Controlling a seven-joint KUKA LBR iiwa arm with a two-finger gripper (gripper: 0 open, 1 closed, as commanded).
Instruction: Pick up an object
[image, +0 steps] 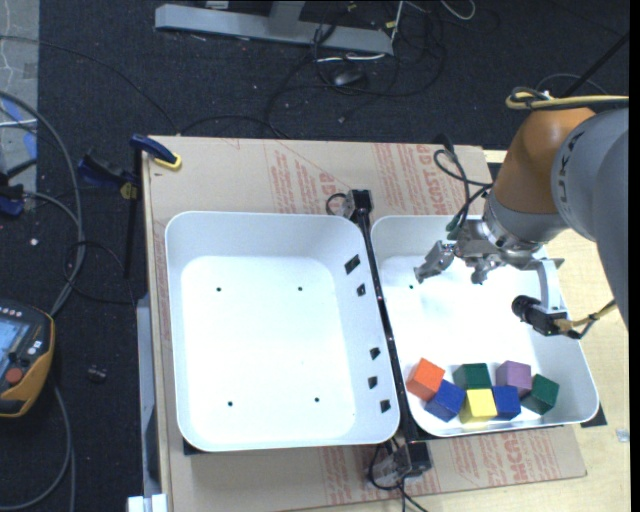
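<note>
Several coloured blocks lie clustered along the near edge of the right bin (470, 310): an orange one (427, 378), a blue one (446, 399), a yellow one (481, 404), a green one (472, 377), a purple one (514, 375) and a dark green one (544, 392). My gripper (456, 269) hangs over the far part of the right bin, well behind the blocks. Its fingers (432, 266) are spread open and nothing sits between them.
The left bin (265, 330) lies beside the right one, with a black divider strip (372, 300) between them. The grey arm with its orange band (535, 150) comes in from the right. Cables and a yellow-handled clamp (158, 152) lie beyond the bench.
</note>
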